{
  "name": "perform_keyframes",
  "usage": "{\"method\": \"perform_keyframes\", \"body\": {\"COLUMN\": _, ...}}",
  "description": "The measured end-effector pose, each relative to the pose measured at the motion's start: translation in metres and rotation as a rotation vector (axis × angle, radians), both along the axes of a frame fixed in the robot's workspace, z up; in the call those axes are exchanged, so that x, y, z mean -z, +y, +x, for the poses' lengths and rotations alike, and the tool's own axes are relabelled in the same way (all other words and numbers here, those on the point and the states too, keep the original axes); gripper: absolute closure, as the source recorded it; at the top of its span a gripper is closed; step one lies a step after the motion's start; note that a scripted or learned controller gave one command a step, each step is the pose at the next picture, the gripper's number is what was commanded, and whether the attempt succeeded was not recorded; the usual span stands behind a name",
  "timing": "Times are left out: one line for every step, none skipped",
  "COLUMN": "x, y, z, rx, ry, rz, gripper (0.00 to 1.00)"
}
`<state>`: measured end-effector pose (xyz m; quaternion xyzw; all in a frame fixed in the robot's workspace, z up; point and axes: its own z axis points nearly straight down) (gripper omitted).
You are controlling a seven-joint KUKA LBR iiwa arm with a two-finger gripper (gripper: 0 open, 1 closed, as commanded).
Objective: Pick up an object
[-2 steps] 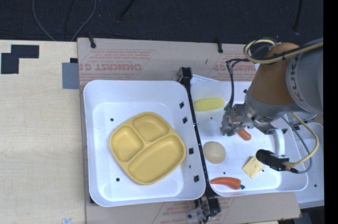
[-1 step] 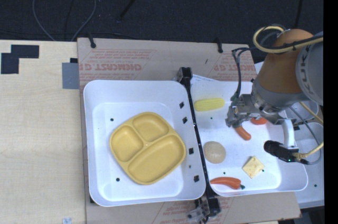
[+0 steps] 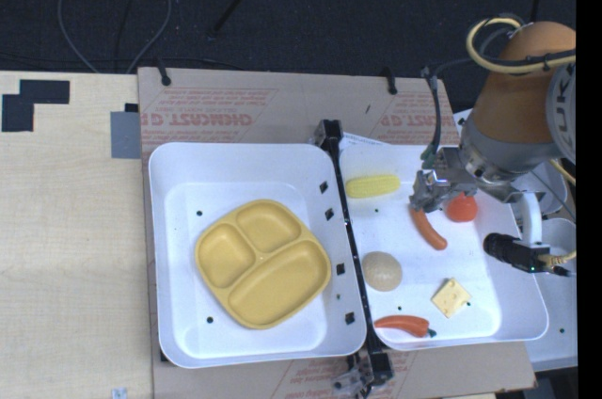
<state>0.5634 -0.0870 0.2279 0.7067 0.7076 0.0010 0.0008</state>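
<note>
Camera view, left bin [image 3: 174,181]: yellow divided tray [image 3: 262,263]. Right bin [image 3: 489,312]: corn cob [image 3: 372,187], tan bun [image 3: 382,271], two sausages [image 3: 428,229] [image 3: 402,325], cheese wedge [image 3: 451,298], and a tomato [image 3: 461,208] partly hidden. Gripper [image 3: 428,192] hangs above the upper sausage, its state indiscernible.

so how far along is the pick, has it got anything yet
Nothing looks lifted yet. The gripper is low in the right white bin, by the upper end of the orange-red toy sausage, which lies on the bin floor. Grasping and raising an object remain.
</note>
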Motion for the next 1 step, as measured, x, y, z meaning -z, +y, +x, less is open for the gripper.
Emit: {"method": "perform_keyframes", "body": {"x": -0.0153, "y": -0.0013, "z": 0.0003, "rx": 0.001, "ry": 0.003, "rz": 0.000, "gripper": 1.00}}
